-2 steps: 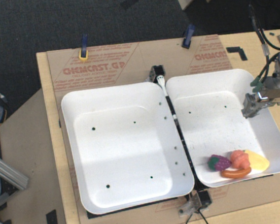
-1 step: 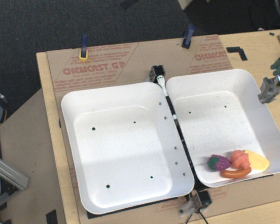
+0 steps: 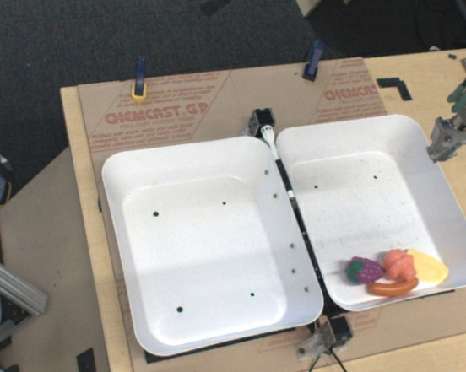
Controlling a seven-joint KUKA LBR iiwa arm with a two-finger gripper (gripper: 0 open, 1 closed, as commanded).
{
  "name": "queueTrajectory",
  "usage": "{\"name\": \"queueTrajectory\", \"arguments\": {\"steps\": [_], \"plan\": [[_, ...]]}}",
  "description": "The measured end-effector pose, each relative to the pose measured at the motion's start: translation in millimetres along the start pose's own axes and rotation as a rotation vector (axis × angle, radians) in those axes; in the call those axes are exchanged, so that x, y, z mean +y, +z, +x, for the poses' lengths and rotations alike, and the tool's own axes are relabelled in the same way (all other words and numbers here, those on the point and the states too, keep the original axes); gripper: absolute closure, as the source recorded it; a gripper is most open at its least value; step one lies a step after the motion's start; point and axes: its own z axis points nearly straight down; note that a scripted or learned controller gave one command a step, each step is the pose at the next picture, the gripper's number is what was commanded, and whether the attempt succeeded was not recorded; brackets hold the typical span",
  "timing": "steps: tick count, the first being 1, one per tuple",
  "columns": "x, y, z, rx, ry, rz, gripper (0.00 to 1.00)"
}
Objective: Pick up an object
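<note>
The grey metal gripper [image 3: 448,140] hangs at the right rim of the right-hand shallow white plastic bin [image 3: 363,142], above the bench; whether it is apart or together cannot be told. Four small toy foods huddle in that bin's near right corner: a purple bunch of grapes [image 3: 364,270], a lumpy red-orange piece [image 3: 399,264], a yellow wedge [image 3: 431,269] and an orange sausage-shaped piece [image 3: 393,287]. The left-hand white bin [image 3: 129,237] adjoins it

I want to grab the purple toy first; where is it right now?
The purple toy lies in the right bin, near its front edge, leftmost of a small cluster, beside the red toy.
</note>
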Motion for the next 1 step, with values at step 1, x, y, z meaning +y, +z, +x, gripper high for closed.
{"name": "queueTrajectory", "arguments": {"steps": [1], "plan": [[0.2,-10.1,-0.1,-0.001,0.000,-0.003,1.00]]}}
